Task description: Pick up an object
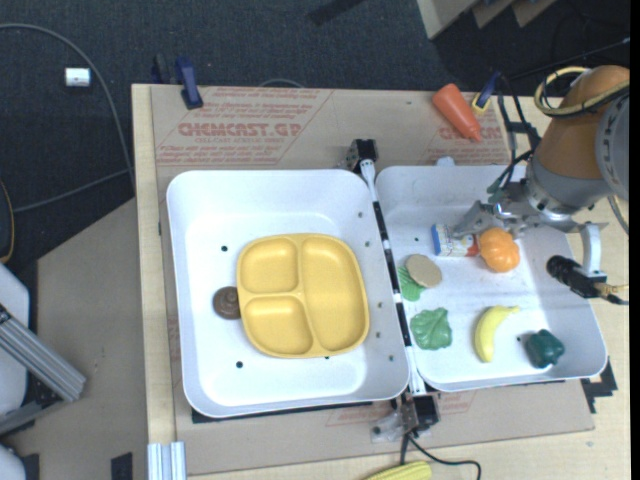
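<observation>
- My gripper hangs low over the right white plastic bin, near its far edge; I reach in from the right, grey arm with the orange band above my wrist.
- My jaws: I cannot tell whether they are spread or pressed together; the metal parts blur together at the tip.
- Just beside my tip, toward the arm side, sits a round orange fruit-shaped toy. It looks to be touching or nearly touching my fingers, but I cannot see it between them.
- On the other side of my tip lies a small white and blue packet; any print on it is too small to read.
- Nearer the camera than my tip: a flat tan oval piece lying over a bright green bit, a dark green leafy toy, a yellow plastic banana, and a dark green blocky toy toward the bin's near right corner.
- Well away from my jaws, across the divider, the left white bin bears a yellow three-compartment plastic tray with a brown round disc just beside its far edge.
- Beyond both bins, the brown board carries red writing reading "CHEMCAST GP".
- An orange carrot-shaped toy lies on that board, beyond my tip.
</observation>
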Controlling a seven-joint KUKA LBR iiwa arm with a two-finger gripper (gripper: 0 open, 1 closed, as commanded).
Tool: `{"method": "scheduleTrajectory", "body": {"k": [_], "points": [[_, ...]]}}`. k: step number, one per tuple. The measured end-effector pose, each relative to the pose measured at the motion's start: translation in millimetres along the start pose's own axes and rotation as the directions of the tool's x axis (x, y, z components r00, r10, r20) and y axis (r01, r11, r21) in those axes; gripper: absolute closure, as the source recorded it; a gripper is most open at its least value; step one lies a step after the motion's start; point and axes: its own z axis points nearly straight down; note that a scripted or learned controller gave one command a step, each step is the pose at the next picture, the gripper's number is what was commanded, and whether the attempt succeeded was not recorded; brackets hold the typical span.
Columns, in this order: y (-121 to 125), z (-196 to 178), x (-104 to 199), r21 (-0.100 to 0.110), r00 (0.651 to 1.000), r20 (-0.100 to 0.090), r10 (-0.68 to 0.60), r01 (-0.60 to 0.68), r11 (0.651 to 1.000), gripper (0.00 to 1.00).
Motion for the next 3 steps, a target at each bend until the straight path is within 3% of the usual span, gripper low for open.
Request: {"method": "scheduleTrajectory", "body": {"k": [1,3], "points": [[-35,0,7,-0.002,1.0,0.0,0.0,0.0,1.0,0.0],[-133,0,9,-0.002,1.0,0.0,0.001,-0.001,1.0,0.0]]}}
